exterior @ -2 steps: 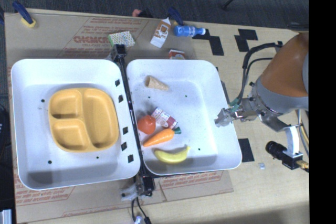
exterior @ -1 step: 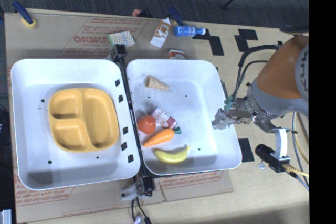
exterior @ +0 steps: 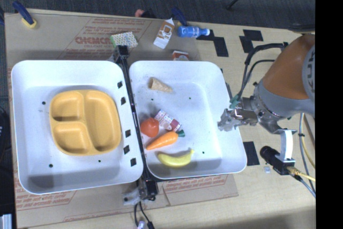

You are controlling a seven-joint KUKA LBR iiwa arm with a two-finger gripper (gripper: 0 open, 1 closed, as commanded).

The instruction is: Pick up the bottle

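Beyond the far edge of the right bin [exterior: 228, 115], the blue bottle [exterior: 188, 31] lies on its side on the tabletop [exterior: 268, 190], untouched. The gripper [exterior: 231, 119] hovers at that bin's right rim, well apart from the bottle; whether it is released or clenched I cannot tell. The whole pickup remains to do.

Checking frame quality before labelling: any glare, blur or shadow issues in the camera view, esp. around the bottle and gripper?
Camera view: lighting even and soft, faint shadows only along the bin walls; no harsh glare, though the white bins read bright. The blue bottle behind the bins is small but distinguishable. The gripper at the right bin's rim is soft and low in detail. Overall resolution is coarse.
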